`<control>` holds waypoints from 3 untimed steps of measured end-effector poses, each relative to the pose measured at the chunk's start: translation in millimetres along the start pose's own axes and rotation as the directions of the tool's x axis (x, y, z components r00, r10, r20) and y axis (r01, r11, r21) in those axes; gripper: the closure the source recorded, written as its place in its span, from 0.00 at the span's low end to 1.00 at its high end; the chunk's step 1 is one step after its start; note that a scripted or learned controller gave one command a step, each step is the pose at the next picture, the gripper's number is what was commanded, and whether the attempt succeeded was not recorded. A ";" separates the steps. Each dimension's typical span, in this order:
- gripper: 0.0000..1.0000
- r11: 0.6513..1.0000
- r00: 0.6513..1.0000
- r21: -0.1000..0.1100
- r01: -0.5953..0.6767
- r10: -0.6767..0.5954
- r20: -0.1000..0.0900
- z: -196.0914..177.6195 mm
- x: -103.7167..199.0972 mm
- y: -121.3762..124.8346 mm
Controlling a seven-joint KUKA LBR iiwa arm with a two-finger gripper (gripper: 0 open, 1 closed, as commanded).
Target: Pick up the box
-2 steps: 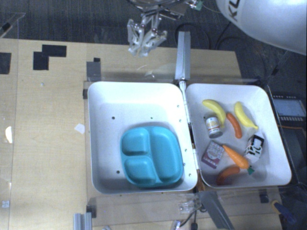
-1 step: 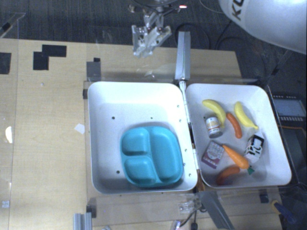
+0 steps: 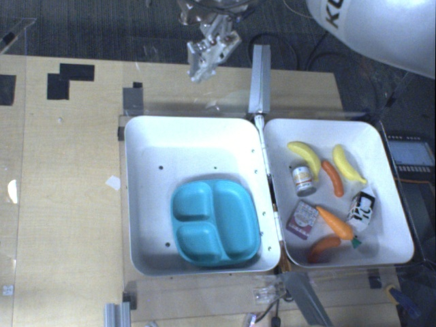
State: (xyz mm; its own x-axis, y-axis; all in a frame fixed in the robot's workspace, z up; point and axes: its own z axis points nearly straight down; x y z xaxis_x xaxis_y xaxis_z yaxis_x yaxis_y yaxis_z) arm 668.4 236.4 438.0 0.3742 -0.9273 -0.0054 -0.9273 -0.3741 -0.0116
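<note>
White bins are sitting side by side; your box (image 3: 303, 219) is lying in the right bin (image 3: 381, 142). Your gripper (image 3: 204, 63) is hovering above the left bin (image 3: 146, 148), fingers slightly parted, gripping nothing.

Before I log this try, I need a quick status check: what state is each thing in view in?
gripper: above the bench, beyond the left bin, holding nothing
blue tray: flat in the left bin, compartments bare
box: lying flat in the right bin, not picked up
can: upright
two bananas: lying loose
carrot: lying beside the box
</note>
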 end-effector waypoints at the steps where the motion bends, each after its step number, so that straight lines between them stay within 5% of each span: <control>1: 1.00 0.938 0.938 -0.001 0.346 -0.346 0.001 0.6 0.0 0.1; 2: 1.00 0.771 0.771 -0.002 0.637 -0.637 0.002 0.5 0.0 0.2; 3: 1.00 0.551 0.551 -0.002 0.835 -0.835 0.003 1.0 0.1 0.2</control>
